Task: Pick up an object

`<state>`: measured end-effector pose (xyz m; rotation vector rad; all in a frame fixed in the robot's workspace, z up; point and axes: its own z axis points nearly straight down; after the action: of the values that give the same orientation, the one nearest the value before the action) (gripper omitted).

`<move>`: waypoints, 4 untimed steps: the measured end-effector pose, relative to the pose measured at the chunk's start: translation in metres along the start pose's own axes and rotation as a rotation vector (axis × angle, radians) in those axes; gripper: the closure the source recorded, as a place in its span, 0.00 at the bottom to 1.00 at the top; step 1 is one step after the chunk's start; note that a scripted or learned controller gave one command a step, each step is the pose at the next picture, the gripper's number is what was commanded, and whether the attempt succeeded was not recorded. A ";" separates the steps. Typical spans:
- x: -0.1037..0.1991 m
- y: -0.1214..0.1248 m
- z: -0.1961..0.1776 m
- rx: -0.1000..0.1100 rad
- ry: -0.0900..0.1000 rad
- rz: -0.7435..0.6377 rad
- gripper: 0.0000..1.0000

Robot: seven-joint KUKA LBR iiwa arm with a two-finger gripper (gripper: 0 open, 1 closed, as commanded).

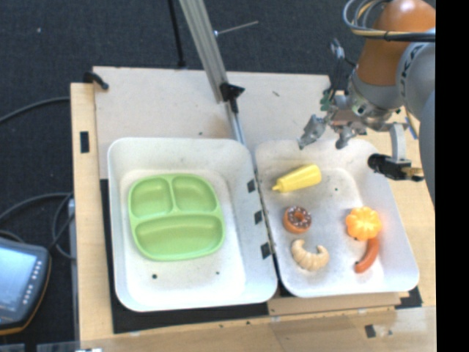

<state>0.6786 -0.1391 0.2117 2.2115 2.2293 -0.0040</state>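
Currently my tool sits upper right, fingers spread, nothing between them, above the right bin's far edge; yellow bottle lies just below, donut beneath

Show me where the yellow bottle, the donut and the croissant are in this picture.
yellow bottle [299,178], camera view, middle of its body.
donut [297,218], camera view, on its frosted ring.
croissant [310,256], camera view, middle of its curve.
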 end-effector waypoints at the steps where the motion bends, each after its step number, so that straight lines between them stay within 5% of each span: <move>1: 0.000 0.000 0.000 0.000 0.000 -0.001 0.00; 4: 0.000 0.000 0.000 0.001 0.000 -0.002 0.00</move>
<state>0.6785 -0.1391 0.2117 2.2097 2.2317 -0.0049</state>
